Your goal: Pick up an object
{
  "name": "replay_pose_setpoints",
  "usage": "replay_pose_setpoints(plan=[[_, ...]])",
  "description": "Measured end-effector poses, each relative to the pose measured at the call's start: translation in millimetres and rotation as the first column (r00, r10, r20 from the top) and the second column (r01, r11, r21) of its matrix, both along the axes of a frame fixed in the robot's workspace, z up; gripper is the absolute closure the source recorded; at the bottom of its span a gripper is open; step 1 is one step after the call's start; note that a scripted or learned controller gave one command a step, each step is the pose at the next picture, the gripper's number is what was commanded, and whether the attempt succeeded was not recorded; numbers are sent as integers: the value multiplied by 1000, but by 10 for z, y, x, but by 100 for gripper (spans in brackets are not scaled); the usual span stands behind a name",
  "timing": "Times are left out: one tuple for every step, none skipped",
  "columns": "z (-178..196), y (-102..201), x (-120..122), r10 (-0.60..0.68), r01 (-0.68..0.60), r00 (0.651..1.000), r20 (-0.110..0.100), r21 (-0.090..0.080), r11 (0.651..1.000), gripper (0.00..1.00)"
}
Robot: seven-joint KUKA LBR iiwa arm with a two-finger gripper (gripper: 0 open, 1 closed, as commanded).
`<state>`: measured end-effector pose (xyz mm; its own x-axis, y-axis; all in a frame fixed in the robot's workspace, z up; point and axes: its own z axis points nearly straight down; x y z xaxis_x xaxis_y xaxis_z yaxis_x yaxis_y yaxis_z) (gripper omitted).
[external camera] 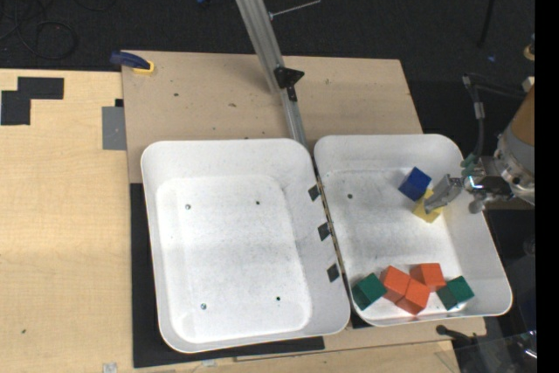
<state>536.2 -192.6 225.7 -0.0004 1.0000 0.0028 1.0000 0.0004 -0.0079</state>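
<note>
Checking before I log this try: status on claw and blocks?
Claw low at right bin's right side, by yellow block; grip unclear. Blue block touches the yellow. Orange and green blocks clustered at near edge, away from the claw.

The tool (456, 190) covers part of the yellow block (427, 210); its finger gap is unclear.

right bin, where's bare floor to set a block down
Bare floor runs down the right bin's left half, from its far wall toward the green block. Crowded: the near edge's orange blocks, and the blue block and yellow block by the gripper.
</note>
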Motion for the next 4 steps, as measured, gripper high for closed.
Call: replay_pose_setpoints(plan=[[25, -6, 8, -2, 2, 1000, 5, -1, 1000, 0], [-412, 19, 16, -1, 1, 1000, 1, 0, 1000, 0], [-1032, -7, -65, -1, 1, 1000, -2, 0, 1000, 0], [-1347, -3, -60, -3, 3, 1000, 6, -1, 1000, 0]])
